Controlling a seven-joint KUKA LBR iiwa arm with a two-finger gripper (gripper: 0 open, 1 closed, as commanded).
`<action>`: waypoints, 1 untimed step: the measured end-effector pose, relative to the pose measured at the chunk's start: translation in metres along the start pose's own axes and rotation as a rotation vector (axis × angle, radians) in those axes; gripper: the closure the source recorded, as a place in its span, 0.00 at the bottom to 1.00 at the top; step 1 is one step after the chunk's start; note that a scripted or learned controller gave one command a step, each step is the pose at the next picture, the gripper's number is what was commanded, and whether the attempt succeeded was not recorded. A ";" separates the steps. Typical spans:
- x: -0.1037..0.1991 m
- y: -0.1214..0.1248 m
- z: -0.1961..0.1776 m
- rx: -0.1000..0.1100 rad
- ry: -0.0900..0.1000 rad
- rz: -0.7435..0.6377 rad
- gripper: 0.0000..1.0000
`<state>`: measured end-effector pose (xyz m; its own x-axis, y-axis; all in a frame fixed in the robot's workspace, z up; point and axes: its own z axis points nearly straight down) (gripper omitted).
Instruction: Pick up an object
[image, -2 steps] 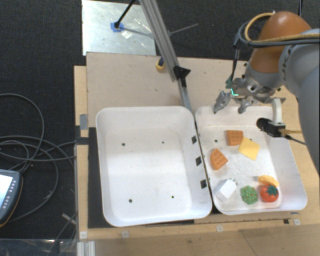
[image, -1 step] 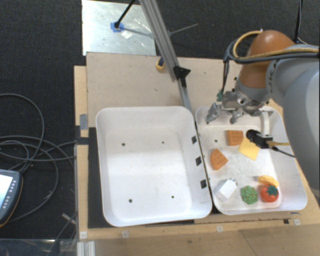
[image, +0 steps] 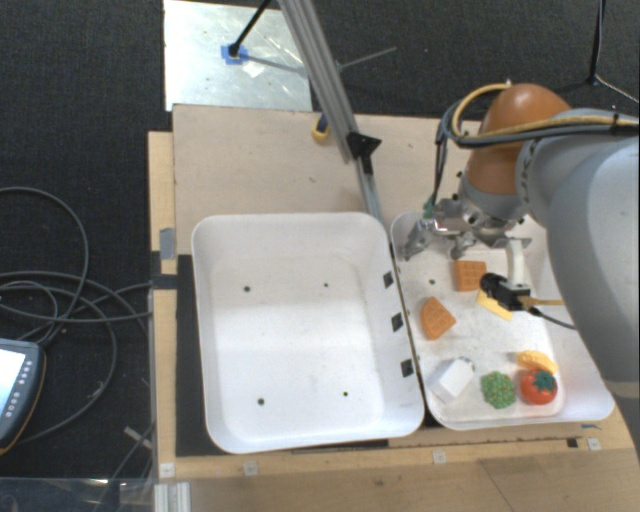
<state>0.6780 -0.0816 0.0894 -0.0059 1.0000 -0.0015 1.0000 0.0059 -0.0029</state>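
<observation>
My arm (image: 585, 190) comes in over the right bin (image: 575, 405), its orange band (image: 515, 135) hanging above the far end of that bin. The left bin (image: 215, 260) lies just beside it, the two rims touching along the middle.

My gripper (image: 470, 240) hovers near the far edge of the right bin, and I cannot tell from this angle how it is set. Nothing visible is lifted with it, so I judge the pick not yet made: every object lies on the bin floor.

The candidates, from bigger to smaller: an orange wedge (image: 436, 318) near the bin's left wall at mid-length; a white block (image: 452, 379) toward the near-left corner; a red tomato-like piece (image: 539, 387) and a green knobbly piece (image: 498, 389) side by side by the near edge; a small orange square (image: 468, 274) just under my gripper; a yellow piece (image: 495, 304) partly under a black part by the right side; and a yellow bit (image: 534, 358) just above the tomato.

The orange square is closest, so I judge it the likely target. Descending, closing and lifting all remain.
</observation>
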 end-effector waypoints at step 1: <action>0.000 0.002 -0.014 -0.006 -0.001 -0.003 1.00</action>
<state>0.6797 -0.0816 0.1031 -0.0088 1.0000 -0.0020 1.0000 0.0088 0.0026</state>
